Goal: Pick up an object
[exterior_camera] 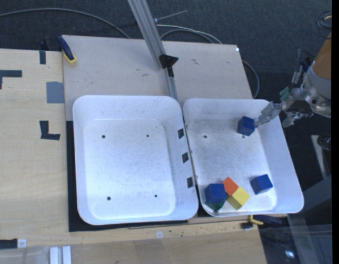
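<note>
White plastic is taking up most of the bench: two shallow bins are sitting side by side, the left bin [125, 158] bare and speckled, the right bin [213, 147] carrying all the blocks. The arm [323, 76] is reaching in from the right, its orange band showing at the frame's edge, and its gripper [270, 114] is hanging over the far right part of the right bin, angled down and leftward.

Just off the tip of the gripper, a small blue block [245, 126] is lying on its own on the bin floor, apart from the others. A finger [265, 114] is pointing at it and looks to be touching or nearly touching its right side, but from here I cannot tell whether the pincer is spread or closed, and nothing is showing the block clamped between the fingers. My guess is that this lone block is the target, since it is standing clear of neighbours and is easier to reach.

The rest are crowding the near end of the same bin: a larger blue cube [215, 192] with something green [216, 206] under its near edge, an orange block [231, 185] and a yellow block [238, 197] touching each other, and another blue block [261, 183] a little to their right. They seem to have ended up against the near wall.

A slanted metal post [147, 26] is rising from behind the bins.
</note>
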`<state>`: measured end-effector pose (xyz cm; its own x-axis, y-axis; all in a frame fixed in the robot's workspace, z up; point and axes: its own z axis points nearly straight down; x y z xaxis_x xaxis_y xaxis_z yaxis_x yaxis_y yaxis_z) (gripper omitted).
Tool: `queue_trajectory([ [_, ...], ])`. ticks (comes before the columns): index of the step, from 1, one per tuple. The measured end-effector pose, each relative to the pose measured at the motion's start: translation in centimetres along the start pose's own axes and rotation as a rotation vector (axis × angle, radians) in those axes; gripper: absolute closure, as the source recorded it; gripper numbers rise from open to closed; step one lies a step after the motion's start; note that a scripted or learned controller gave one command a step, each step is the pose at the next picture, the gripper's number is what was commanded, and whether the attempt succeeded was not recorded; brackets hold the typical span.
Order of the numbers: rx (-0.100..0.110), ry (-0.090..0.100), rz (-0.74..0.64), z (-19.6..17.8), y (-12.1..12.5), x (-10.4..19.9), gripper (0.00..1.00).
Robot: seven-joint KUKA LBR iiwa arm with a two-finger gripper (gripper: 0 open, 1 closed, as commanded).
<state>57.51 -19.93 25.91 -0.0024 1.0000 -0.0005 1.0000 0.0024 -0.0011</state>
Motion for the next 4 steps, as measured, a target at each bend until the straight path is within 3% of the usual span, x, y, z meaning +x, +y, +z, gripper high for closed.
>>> queue_trajectory([
  [1, 0.007, 0.001, 0.000, 11.5, 2.5, -0.9, 0.00],
  [2, 0.007, 0.003, 0.001, 17.0, -2.3, 1.3, 0.00],
  [3, -0.005, -0.001, -0.001, 16.7, 4.8, -0.1, 0.00],
  [4, 0.007, 0.002, -0.001, 16.7, 10.3, -0.9, 0.00],
])
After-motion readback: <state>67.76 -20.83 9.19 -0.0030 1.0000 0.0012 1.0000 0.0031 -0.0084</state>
